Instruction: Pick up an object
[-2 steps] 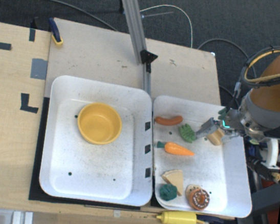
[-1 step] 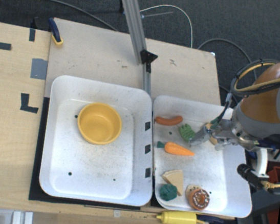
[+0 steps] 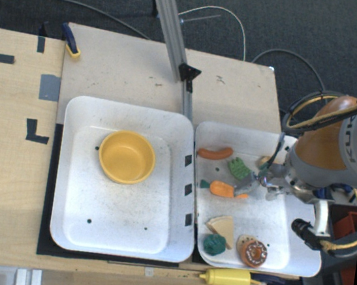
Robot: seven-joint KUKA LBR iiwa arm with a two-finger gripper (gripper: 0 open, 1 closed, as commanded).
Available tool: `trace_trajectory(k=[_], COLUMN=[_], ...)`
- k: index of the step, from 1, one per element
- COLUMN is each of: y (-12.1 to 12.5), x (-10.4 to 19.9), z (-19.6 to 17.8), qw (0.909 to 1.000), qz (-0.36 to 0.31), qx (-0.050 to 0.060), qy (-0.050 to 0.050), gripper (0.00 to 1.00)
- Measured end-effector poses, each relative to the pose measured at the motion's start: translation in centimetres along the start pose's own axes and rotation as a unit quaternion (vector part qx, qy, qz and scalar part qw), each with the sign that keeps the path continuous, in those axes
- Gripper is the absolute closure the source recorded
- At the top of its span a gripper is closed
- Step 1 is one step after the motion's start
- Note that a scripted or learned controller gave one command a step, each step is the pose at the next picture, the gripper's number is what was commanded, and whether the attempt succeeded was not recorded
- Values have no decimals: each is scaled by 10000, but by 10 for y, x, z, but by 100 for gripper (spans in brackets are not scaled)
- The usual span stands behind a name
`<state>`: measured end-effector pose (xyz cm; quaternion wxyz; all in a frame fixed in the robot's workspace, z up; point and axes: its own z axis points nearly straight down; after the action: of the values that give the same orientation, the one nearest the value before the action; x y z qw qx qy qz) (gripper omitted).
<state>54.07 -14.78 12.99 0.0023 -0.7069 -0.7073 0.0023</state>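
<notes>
— Two bins sat side by side on the bench. What lay in them?

— The left bin held a yellow bowl, upright, near its upper middle. The right bin held the small toys: a sausage near the top, a green piece just beside it to the right, a carrot below them, then a wedge, a dark green lump touching its lower edge, and a round brown cookie.

— And the gripper?

— It was low in the right bin, near the carrot's right end and the green piece. Whether its jaws were open or closed, I could not tell. I saw nothing between them.

— Anything outside the bins?

— A yellow bottle lay on its side just below the right bin.
</notes>
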Motion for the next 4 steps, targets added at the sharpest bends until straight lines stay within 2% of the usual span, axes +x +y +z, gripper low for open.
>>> trace_trajectory(k=[1, 2, 3, 4], y=[0, 0, -2, 0], x=[0, 1, 0, -2], z=[41, 31, -11, -74], qw=[10000, 10000, 10000, 10000], qz=[-3, -10, -2, -3], qx=[-29, -27, -41, -56], qy=[-7, -3, -3, -9], gripper=[0, 100, 100, 100])
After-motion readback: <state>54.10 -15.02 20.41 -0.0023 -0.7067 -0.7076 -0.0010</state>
